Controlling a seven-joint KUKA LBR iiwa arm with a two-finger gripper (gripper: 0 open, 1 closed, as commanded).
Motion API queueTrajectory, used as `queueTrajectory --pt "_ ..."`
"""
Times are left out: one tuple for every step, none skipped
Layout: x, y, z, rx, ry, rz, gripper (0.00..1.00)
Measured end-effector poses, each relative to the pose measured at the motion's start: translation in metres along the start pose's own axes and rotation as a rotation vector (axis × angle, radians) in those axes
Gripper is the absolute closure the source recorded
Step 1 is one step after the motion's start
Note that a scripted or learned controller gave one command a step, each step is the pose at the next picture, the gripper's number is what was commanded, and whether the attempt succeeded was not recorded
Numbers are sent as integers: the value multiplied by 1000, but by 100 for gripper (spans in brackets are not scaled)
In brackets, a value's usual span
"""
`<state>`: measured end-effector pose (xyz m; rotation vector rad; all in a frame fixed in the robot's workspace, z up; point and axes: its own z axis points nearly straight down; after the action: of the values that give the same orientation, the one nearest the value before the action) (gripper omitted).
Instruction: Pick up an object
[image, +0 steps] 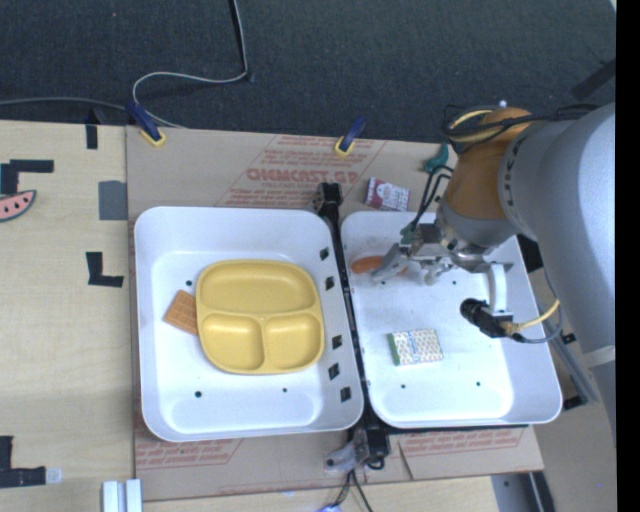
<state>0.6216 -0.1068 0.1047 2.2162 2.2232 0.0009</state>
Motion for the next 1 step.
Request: queueTrajectory --pt "11 -21 19 -1 -2 3 0"
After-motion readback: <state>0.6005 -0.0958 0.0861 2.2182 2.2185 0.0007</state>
